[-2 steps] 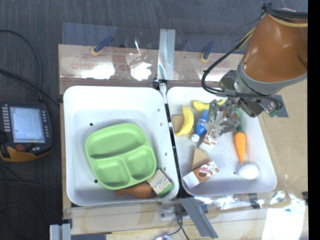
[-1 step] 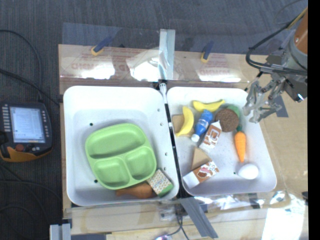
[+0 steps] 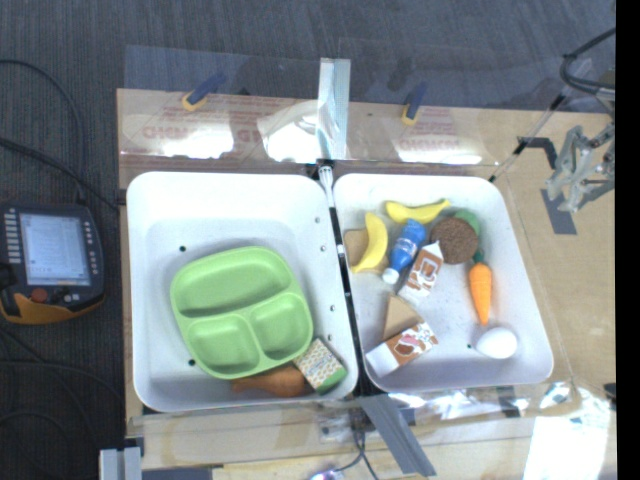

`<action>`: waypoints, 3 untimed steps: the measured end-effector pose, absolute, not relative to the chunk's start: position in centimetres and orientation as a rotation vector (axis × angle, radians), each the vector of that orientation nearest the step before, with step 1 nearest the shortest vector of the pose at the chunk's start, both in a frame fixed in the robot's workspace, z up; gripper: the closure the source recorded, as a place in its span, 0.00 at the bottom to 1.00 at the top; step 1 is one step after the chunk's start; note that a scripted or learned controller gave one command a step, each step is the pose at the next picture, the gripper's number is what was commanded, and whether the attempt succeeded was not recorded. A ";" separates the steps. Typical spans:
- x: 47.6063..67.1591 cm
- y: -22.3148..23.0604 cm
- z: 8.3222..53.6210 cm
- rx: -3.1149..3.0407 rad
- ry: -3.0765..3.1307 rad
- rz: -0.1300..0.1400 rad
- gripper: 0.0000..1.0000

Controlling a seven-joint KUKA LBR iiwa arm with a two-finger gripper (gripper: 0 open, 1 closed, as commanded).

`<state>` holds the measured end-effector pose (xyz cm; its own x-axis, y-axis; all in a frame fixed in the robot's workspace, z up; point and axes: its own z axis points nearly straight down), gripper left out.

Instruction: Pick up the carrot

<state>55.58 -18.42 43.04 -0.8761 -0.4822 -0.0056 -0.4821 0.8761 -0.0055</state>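
Carrot (image 3: 481,290): orange, lying lengthwise in the right bin (image 3: 520,268) near its right wall, between a brown round item (image 3: 457,238) above and a white egg (image 3: 496,343) below, untouched. Two bananas (image 3: 400,223), a blue bottle (image 3: 405,246) and small cartons (image 3: 412,313) lie to its left. Left bin (image 3: 150,268): green divided tray (image 3: 240,310). Gripper (image 3: 578,173): outside the bins at the upper right, well apart from the carrot; whether it is apart or together cannot be told.

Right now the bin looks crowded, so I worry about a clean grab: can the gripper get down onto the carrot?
Probably yes. The carrot lies uncovered near the right bin's right side, bare floor on both long sides. The egg sits close to its tip and the round brown item by its top.
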 end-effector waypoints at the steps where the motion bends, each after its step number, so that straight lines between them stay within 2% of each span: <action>1: 60.5 -22.3 43.1 -1.000 2.974 0.000 1.00; 2: 64.2 -22.2 45.9 -1.282 2.860 -0.004 1.00; 3: 66.9 -22.4 46.0 -1.638 2.673 -0.003 1.00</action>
